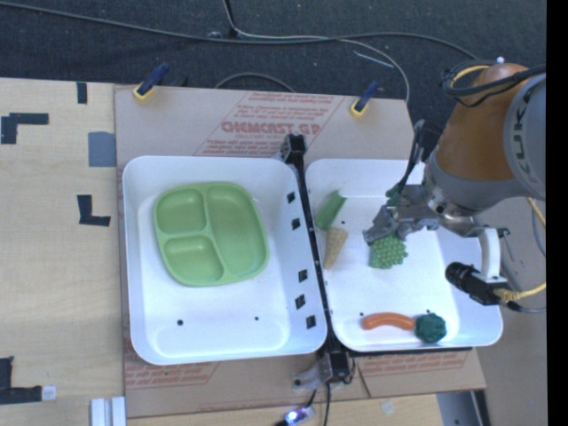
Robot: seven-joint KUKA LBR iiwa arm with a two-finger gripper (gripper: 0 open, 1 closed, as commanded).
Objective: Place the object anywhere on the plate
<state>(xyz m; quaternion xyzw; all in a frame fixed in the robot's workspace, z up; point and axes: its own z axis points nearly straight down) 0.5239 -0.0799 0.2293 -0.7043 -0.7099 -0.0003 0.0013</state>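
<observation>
We see the gripper (387,232) low in the right bin (461,327), its dark fingers directly over the top of a green broccoli floret (388,253); whether they are apart or closed on it, we cannot tell. The floret sits on the bin floor near the middle. The green divided plate (210,233) lies in the left bin (213,335), well apart. Also in the right bin we note a green strip (330,209), a tan cone (335,245), an orange sausage (388,322) and a dark green lump (431,327).

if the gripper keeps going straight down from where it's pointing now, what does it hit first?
Most likely the green bumpy toy: the gripper sits right above it in the right bin. Depth is unclear from this slanted view, so it may already be touching.
</observation>
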